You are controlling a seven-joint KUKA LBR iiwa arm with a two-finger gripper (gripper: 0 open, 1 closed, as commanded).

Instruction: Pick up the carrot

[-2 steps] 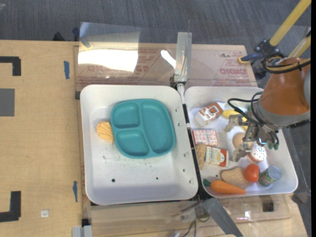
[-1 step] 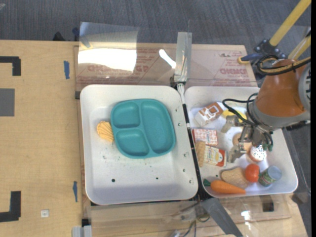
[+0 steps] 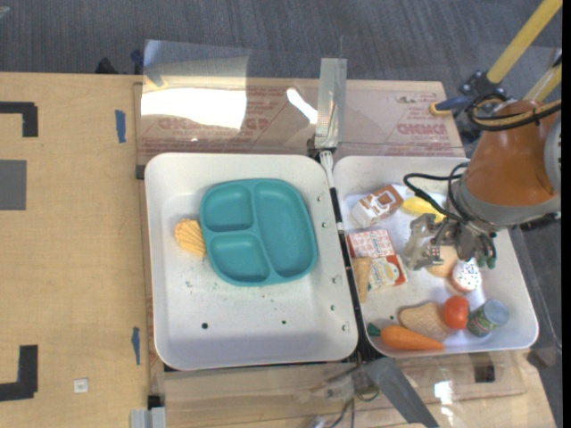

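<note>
Your gripper (image 3: 428,243) hovers mid-bin in the right bin (image 3: 526,328); I cannot tell how its jaws stand. The carrot (image 3: 410,338) lies at its six o'clock, ungrasped. You're approaching: descend there next.

Gripper (image 3: 426,246) fingers are a blurred metallic cluster; their spacing cannot be read. The arm (image 3: 508,163) is cut off by the right edge and hides the bin wall (image 3: 522,297) behind the fingers. The item just right of the fingers (image 3: 466,277), white with red dots, is too small to identify. Packet (image 3: 370,242) print left of fingers is illegible.
</note>
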